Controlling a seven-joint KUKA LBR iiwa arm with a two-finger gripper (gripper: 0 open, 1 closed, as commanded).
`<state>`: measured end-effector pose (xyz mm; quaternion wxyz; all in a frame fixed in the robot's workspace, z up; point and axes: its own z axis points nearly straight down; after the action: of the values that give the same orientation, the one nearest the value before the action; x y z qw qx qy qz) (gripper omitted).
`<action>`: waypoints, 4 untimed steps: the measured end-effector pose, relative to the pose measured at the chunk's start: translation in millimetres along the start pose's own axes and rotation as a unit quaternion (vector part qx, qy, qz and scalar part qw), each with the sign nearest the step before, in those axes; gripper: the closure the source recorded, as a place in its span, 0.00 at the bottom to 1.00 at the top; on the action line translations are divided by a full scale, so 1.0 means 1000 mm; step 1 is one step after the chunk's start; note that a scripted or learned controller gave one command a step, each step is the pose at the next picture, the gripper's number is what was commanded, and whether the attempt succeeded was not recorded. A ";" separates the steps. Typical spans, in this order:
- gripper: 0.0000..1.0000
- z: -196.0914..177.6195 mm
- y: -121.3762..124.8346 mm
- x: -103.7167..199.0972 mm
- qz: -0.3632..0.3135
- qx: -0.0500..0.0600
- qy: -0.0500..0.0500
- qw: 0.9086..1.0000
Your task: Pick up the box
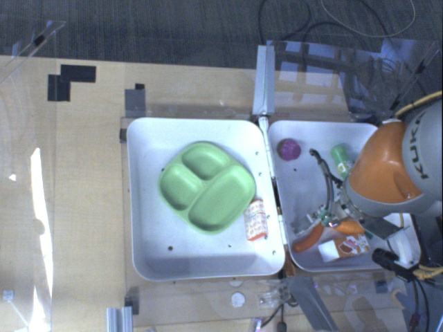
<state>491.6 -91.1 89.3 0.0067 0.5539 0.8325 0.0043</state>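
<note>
A small orange and white box lies flat near the front edge of the right bin. The gripper hangs low in that bin, just up and left of the box and partly over it. The arm's orange band and grey wrist cover the bin's right half. Nothing can be seen held by the gripper. A red and white carton lies in the left bin, against its right wall.
A green divided plate takes up the middle of the left bin. In the right bin are a purple ball at the back, a green object beside the arm, and an orange carrot-shaped item left of the box. A black cable loops near the gripper.
</note>
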 end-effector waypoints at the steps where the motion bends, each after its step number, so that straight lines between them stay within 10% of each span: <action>1: 1.00 -0.012 0.004 0.000 -0.002 -0.004 -0.001 1.000; 2: 0.00 -0.012 0.004 0.000 -0.002 -0.004 -0.001 1.000; 4: 0.00 0.002 0.088 -0.050 -0.088 0.001 0.000 0.996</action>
<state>592.0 -103.7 89.1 0.0065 0.4788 0.8779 0.0028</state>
